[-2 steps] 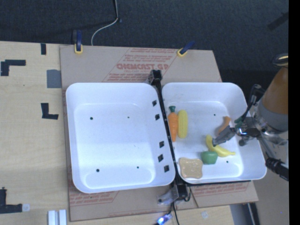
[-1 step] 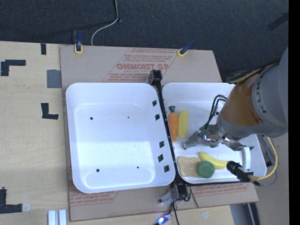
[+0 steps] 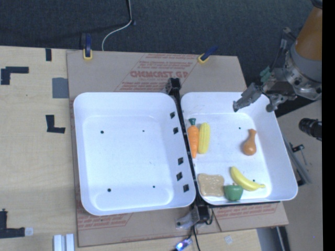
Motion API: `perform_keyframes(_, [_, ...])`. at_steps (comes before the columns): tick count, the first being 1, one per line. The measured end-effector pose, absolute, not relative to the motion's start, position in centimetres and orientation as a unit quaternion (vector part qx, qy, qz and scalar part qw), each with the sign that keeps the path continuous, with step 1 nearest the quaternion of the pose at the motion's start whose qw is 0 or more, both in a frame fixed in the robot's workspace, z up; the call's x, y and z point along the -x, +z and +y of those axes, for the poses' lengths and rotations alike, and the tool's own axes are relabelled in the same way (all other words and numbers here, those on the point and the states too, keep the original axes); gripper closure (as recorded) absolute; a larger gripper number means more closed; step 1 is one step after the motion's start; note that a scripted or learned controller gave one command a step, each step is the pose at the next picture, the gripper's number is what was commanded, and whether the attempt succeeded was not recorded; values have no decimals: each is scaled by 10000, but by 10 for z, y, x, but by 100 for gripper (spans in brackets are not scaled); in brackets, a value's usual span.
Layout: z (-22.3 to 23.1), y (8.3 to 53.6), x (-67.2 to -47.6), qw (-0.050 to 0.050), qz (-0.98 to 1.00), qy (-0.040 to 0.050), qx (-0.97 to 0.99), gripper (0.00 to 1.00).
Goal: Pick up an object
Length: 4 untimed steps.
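The right bin (image 3: 261, 120) holds several toy foods. A carrot (image 3: 193, 138) and a corn cob (image 3: 203, 137) lie side by side near its left wall. On the right side lies a brown chicken drumstick (image 3: 249, 143). A banana (image 3: 245, 179), a green pepper (image 3: 233, 192) and a slice of bread (image 3: 210, 184) sit along the front. My gripper (image 3: 256, 102) hangs above the bin's back right corner, well above the drumstick. Its two dark fingers (image 3: 245, 99) are spread apart with nothing between them.
The left bin (image 3: 125, 156) sits next to the right one, with a black divider with clips (image 3: 180, 140) between them. Both rest on a cardboard sheet (image 3: 157, 72) on the wooden bench. A white cable (image 3: 118, 27) trails at the back.
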<state>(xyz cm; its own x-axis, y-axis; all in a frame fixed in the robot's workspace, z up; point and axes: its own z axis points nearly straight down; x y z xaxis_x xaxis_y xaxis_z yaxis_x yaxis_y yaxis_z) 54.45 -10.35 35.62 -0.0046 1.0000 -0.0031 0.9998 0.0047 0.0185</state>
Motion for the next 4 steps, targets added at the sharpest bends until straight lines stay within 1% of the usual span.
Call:
perform_keyframes(1, [-100, 497, -567, 79, 7082, 51, -7059, 0])
perform_keyframes(2, [-100, 498, -566, 16, 7078, -7, -7064, 100])
perform_keyframes(3, [-25, 538, -498, 10, 7103, 24, -7038, 100])
perform_keyframes(4, [65, 535, -483, -11, 7114, 0, -7028, 100])
